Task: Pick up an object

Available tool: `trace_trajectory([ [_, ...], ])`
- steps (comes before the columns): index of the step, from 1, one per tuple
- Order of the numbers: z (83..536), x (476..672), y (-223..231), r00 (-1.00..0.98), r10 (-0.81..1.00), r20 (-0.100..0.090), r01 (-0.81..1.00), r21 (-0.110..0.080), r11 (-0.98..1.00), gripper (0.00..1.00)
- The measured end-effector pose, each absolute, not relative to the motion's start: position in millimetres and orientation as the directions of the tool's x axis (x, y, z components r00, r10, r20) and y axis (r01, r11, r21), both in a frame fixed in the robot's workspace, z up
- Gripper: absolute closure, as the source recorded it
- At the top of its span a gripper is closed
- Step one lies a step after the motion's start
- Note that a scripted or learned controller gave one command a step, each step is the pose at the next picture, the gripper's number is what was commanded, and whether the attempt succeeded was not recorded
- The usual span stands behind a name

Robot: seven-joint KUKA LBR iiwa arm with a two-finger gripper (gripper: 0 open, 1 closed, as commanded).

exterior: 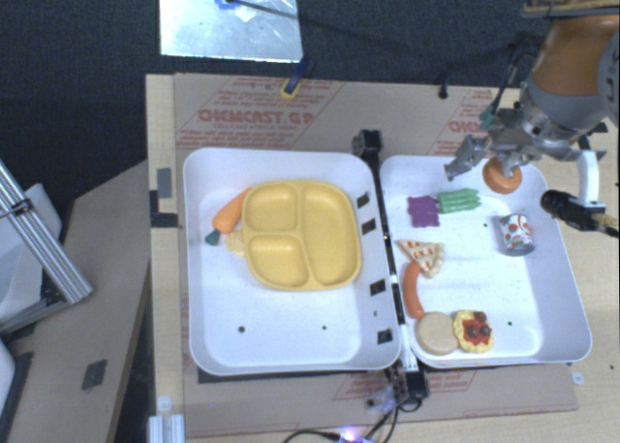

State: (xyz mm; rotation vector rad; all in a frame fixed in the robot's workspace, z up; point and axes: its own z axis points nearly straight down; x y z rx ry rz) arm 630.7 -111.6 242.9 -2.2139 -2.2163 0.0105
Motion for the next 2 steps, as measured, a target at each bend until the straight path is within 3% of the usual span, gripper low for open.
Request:
trace_trajectory([
  [1,250.6,632.9,-111.4,-0.003,1.0,0.0,1.0,0.001,0.003,0.0],
  [2,209.3,633.6,-108.6,-0.002,1.0,0.0,1.0,-0.001,0.002,0.0],
])
